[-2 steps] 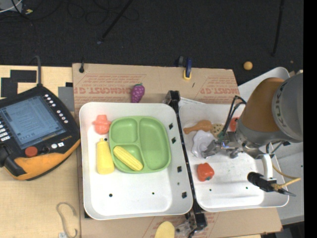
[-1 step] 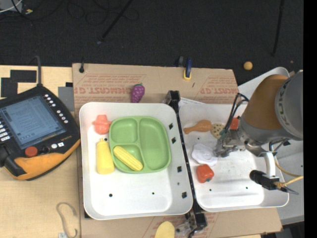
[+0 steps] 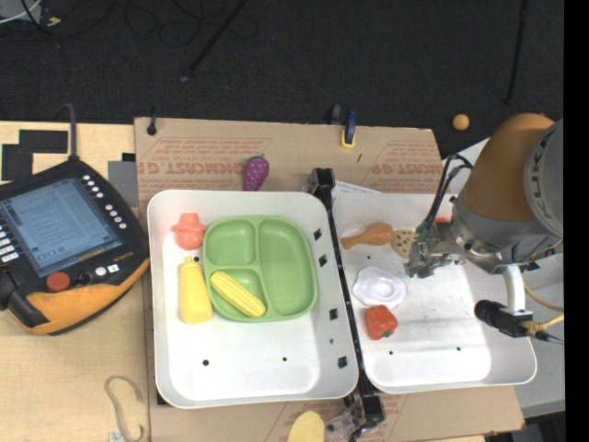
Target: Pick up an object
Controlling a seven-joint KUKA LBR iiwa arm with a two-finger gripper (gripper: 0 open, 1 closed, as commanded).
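My gripper (image 3: pixel 421 265) hangs low over the right bin (image 3: pixel 460 362), near its middle. Just left of it lies a white fried-egg toy (image 3: pixel 378 288), and a red pepper-like piece (image 3: pixel 380 321) sits in front of that. A tan drumstick (image 3: pixel 368 237) and a small speckled cookie (image 3: pixel 403 241) lie toward the bin's back, just up-left of the gripper. Nothing shows in the gripper's grasp. The grey and orange arm (image 3: pixel 511 187) reaches in from the right.
The left bin (image 3: pixel 239 366) holds a green divided plate (image 3: pixel 262 265) with a corn cob (image 3: pixel 238 294) on it, a yellow bottle (image 3: pixel 193 293) and a pink toy (image 3: pixel 188 231). A purple grape bunch (image 3: pixel 255 172) lies behind the bins. A teach pendant (image 3: pixel 60 238) sits far left.
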